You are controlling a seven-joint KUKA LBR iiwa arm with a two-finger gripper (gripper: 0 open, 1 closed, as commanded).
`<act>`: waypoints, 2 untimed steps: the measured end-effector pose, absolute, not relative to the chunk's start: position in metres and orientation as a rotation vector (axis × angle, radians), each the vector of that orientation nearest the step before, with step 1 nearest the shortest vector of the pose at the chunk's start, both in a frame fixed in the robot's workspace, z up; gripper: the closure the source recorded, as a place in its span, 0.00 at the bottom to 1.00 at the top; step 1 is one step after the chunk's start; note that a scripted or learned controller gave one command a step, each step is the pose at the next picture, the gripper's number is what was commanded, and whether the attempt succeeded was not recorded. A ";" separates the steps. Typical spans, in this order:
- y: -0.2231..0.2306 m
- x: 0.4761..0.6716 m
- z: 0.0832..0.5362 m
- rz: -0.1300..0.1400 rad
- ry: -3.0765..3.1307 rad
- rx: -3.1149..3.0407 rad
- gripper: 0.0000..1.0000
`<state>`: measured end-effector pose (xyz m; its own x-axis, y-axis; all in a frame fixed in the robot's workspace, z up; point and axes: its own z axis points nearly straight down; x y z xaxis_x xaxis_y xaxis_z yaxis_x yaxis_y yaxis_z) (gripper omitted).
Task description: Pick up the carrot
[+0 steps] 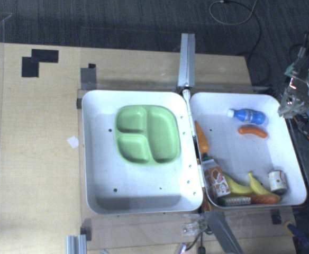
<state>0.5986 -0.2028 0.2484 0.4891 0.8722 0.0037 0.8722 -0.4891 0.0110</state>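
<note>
Arm: 1 unit, entering at right edge of camera view, upper portion. Gripper (291,106): pale metallic assembly, positioned low beneath the wrist, pointing down and left. Finger state indistinct.

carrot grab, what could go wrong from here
1. The carrot lies tight against the left wall of the right bin, by the divider; a finger may hit the wall and fail to close around it.
2. The orange sausage near the blue bottle looks similar and sits closer to the tool, so it could be picked by mistake.
</note>
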 end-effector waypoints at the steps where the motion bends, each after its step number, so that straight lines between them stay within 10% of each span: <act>1: -0.202 0.600 0.259 0.018 1.590 2.697 1.00; 2: -0.200 0.602 0.271 0.023 1.597 2.690 1.00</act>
